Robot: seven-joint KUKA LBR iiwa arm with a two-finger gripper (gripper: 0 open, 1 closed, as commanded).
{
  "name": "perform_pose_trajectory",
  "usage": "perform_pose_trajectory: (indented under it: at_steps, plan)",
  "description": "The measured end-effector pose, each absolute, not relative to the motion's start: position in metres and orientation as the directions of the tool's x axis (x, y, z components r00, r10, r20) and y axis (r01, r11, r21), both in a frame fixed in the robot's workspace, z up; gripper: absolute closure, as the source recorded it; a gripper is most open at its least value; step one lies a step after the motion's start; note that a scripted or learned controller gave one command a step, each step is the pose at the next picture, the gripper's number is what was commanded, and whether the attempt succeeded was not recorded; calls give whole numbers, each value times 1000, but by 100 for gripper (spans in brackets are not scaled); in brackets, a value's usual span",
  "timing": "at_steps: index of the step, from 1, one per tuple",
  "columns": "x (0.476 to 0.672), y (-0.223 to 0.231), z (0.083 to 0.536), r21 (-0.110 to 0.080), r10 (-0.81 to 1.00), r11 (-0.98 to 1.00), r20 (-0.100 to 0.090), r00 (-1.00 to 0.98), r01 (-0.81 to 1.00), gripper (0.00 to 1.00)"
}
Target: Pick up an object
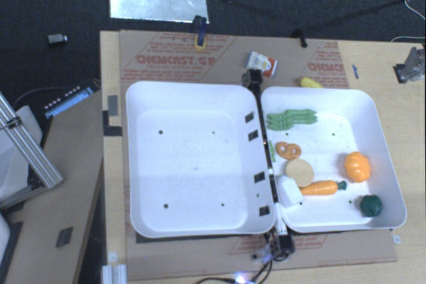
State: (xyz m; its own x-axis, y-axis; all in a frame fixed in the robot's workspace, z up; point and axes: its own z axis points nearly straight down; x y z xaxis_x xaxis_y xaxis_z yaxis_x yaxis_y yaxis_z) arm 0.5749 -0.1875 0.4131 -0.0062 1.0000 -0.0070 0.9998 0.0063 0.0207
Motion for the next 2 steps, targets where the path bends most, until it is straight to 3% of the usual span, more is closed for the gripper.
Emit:
perform_pose_trajectory:
  at_steps: [1, 2]
  plan:
    - [542, -147, 542, 19, 1000, 7, -4, -7, 1000, 100]
    - [536, -101, 535, 4, 1000, 9, 0, -9, 1000, 100]
